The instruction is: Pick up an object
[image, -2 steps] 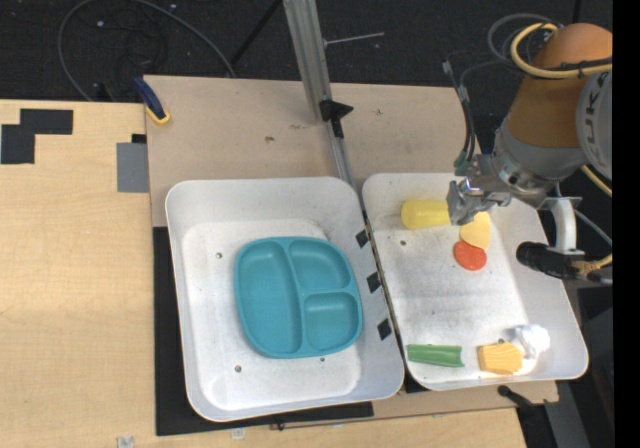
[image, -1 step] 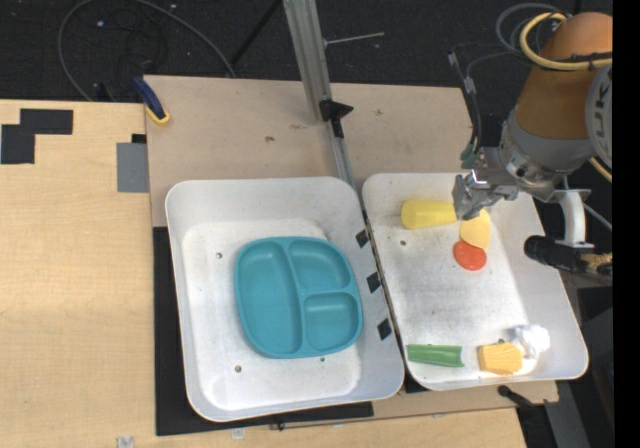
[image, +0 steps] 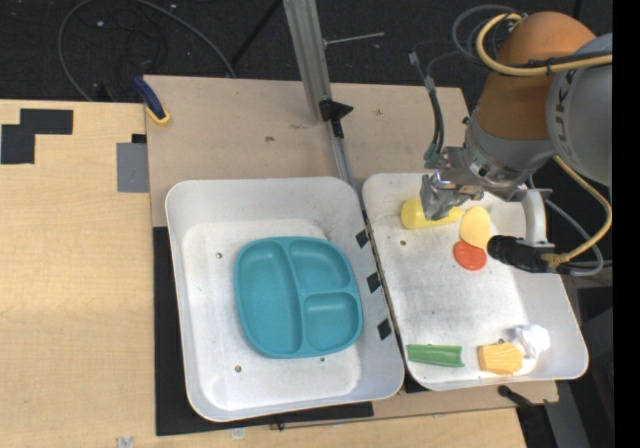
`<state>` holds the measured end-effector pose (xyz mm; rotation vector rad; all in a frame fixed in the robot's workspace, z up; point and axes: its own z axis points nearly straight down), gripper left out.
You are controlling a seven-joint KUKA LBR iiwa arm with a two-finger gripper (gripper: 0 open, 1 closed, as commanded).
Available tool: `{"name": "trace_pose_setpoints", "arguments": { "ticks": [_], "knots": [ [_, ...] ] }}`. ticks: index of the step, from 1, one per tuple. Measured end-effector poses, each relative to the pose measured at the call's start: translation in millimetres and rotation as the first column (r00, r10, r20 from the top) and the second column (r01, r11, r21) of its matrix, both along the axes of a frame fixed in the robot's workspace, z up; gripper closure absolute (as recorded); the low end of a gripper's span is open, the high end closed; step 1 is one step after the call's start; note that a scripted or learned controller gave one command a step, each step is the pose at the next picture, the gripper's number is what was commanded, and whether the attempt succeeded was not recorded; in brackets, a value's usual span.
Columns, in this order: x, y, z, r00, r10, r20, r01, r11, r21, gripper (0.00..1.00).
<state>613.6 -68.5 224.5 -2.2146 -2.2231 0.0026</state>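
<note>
Crowding pincer [image: 441, 204]: yellow block [image: 414, 213], yellow egg [image: 476, 226], red ball [image: 470, 255].

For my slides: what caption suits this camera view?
Tool poised over a yellow piece in the right bin; teal tray in the left.

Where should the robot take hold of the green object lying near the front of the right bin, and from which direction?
Judging from its pose, grip the green object across its narrow width at mid-length, coming straight down from above. It lies flat and elongated on the right bin, long axis running left to right, with bare floor on both long sides. The yellow piece sits off its right end, so avoid closing along its length.
</note>
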Motion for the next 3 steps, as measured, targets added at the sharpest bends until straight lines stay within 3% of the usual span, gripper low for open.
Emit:
{"name": "trace_pose_setpoints", "arguments": {
  "ticks": [2,3],
  "knots": [
    [7.8,107.5,16.4,1.0,0.002,0.002,-0.002,1.0,0.001,1.0],
    [4.6,160.8,2.0,1.0,0.001,-0.002,-0.001,1.0,-0.001,1.0]
  ]
}}
